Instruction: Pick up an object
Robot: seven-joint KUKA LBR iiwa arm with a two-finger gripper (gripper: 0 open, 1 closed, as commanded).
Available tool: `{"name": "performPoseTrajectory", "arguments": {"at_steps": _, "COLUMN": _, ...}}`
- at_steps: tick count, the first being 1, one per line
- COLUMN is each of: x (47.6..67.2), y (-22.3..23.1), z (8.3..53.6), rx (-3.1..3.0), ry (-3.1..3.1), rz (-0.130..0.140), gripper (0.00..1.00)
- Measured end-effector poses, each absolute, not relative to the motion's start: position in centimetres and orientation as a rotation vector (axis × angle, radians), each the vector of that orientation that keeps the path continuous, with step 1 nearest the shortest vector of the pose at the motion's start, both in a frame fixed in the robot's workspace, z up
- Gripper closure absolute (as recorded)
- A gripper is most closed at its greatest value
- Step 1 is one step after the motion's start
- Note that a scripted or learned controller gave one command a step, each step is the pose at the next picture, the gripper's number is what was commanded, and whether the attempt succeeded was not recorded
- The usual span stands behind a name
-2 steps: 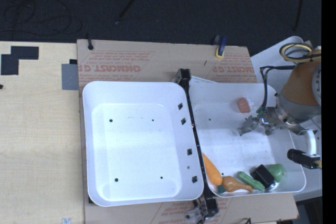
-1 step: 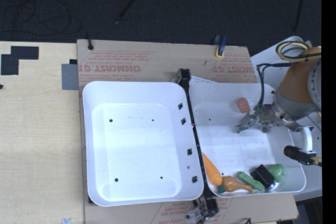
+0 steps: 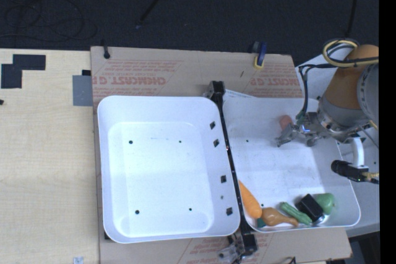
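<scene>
Tabletop (image 3: 43,151): I see pale wood grain at 9 o'clock, with dark grey and black patches near its far edge.
Cardboard sheet (image 3: 185,71): brown, red printing, lying under both bins.
Room: I see dark floor at 12 o'clock, crossed by cables.
Left bin (image 3: 161,105): white, shallow.
Right bin (image 3: 272,157): white; objects gathered in its 5 o'clock corner.
Objects: orange carrot-shaped piece (image 3: 249,200), green piece (image 3: 323,200), black block (image 3: 310,207), touching in a cluster; a pinkish thing (image 3: 284,121) sits just beside the gripper.
Gripper (image 3: 296,135): low over the right bin's 2 o'clock area; I cannot tell how the jaws stand.
</scene>
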State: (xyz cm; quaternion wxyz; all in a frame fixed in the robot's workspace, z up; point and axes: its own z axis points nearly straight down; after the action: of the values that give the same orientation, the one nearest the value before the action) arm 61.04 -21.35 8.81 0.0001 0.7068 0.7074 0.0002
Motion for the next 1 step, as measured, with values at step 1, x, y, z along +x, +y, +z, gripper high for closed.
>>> {"name": "performPoseTrajectory", "arguments": {"at_steps": 1, "x": 60.98, "y": -21.35, "z": 9.82, "rx": 2.217, "ry": 2.228, "rz": -0.003, "gripper": 1.00}}
